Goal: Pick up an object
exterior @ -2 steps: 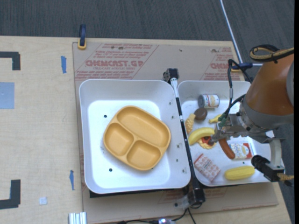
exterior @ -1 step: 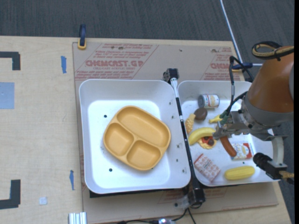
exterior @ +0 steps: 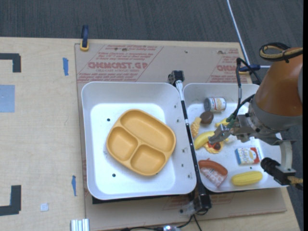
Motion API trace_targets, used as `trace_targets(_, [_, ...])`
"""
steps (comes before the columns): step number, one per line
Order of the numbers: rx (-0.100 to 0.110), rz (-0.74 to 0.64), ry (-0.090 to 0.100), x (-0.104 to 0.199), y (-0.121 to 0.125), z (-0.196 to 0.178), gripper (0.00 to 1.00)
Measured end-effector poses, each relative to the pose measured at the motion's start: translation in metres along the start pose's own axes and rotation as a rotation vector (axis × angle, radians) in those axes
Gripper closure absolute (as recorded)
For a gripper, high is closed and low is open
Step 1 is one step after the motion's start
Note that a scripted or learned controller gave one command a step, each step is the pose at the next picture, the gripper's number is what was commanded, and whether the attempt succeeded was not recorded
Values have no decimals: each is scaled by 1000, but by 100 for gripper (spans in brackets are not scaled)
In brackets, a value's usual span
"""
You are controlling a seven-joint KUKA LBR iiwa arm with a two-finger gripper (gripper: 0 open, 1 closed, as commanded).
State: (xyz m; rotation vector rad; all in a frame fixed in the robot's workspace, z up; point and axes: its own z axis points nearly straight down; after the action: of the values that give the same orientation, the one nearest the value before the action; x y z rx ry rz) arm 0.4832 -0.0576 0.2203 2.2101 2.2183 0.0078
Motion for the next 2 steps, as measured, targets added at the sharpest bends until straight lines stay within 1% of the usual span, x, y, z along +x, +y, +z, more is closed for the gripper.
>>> trace_targets(1, [11, 4, 4, -37, 24, 125, 0])
trace_targets(2, [8, 3, 4, -35, 14, 135, 0])
